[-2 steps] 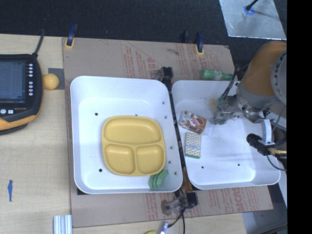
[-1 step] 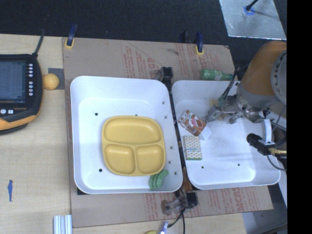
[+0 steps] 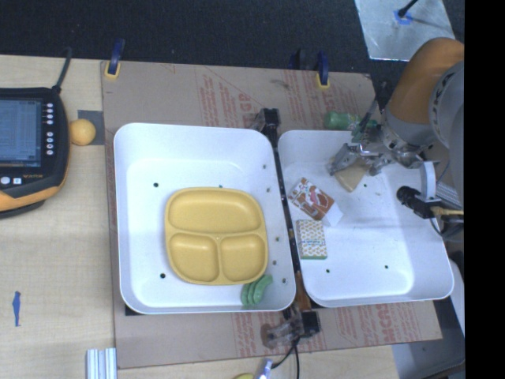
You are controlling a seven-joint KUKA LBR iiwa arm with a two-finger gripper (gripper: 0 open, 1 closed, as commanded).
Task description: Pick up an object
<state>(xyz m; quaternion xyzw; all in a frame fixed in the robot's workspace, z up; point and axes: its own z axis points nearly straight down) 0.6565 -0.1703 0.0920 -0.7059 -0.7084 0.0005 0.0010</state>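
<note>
My gripper (image 3: 357, 161) hangs over the far part of the right bin (image 3: 394, 283), reaching in from the right. A small tan block (image 3: 349, 179) lies directly under its tip, touching or nearly touching it; I cannot make out whether the block is gripped. A red and white packet (image 3: 312, 200) lies near the bin's left wall. Just in front of that packet is a green and yellow packet (image 3: 312, 239).
The left bin (image 3: 142, 164) holds a yellow divided plate (image 3: 215, 234) and a small green object (image 3: 256, 290) at its front right. A green item (image 3: 340, 121) sits on the cardboard behind the right bin. A pendant (image 3: 28, 148) and an orange ball (image 3: 82, 132) lie at far left.
</note>
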